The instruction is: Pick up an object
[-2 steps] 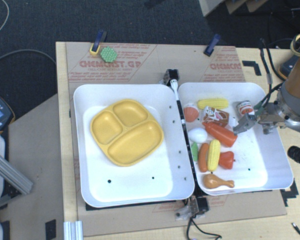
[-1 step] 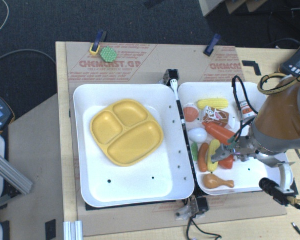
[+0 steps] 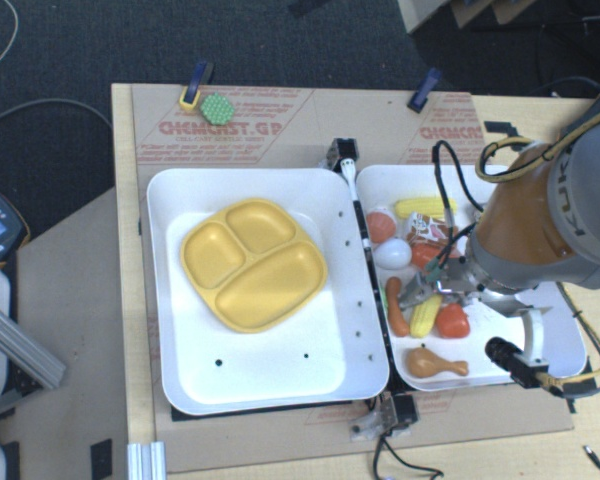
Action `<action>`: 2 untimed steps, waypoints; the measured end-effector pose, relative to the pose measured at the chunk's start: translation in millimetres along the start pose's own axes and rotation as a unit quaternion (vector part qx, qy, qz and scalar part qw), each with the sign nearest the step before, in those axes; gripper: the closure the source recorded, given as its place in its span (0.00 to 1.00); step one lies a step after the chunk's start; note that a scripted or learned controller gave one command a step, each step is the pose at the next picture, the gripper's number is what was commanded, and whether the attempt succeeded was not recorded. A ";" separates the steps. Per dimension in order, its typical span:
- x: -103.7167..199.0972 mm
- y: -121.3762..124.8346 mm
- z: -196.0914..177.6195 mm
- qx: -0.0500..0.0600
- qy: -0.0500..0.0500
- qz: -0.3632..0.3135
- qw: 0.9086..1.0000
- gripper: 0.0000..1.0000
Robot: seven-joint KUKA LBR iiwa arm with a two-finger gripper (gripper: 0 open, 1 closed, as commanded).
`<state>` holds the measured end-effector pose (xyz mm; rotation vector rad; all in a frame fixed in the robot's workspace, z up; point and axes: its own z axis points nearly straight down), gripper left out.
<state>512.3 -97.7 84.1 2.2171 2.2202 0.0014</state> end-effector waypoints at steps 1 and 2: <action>-0.4 -0.9 -10.8 0.000 0.000 0.001 1.000 1.00; 76.0 70.3 -105.2 -0.004 0.003 -0.004 1.000 1.00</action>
